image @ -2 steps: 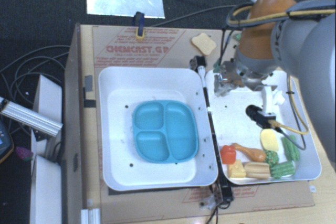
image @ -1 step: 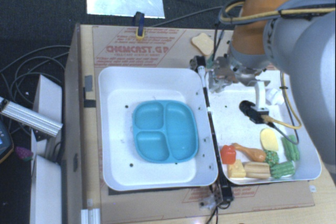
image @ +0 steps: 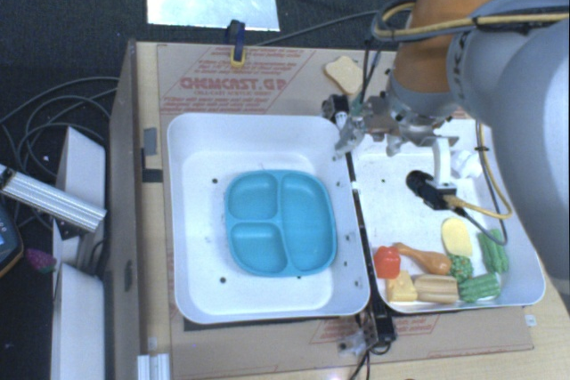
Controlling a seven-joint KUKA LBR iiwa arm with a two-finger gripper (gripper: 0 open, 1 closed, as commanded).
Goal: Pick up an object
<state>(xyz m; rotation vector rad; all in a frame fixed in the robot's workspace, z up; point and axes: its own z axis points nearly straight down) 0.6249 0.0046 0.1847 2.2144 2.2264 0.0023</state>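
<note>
My gripper [image: 393, 136] hangs over the far left part of the right bin [image: 525, 287], close to the wall it shares with the left bin. The grey arm and its orange band [image: 443, 36] cover much of it from above. Toy foods lie along the right bin's near edge: a red piece [image: 386, 262], an orange piece [image: 426, 258], a yellow wedge [image: 403, 287], a tan roll [image: 436, 287], green pieces [image: 482, 287] and a pale yellow slice [image: 456, 236]. They sit well below the gripper, and nothing is seen held.
A blue divided plate [image: 280, 222] lies in the left bin [image: 200, 156]. A tan toast-shaped piece [image: 344, 72] rests on the cardboard behind the bins. A black part with a yellow cable [image: 429, 190] hangs under the wrist. A small white item [image: 463, 163] lies beside it.
</note>
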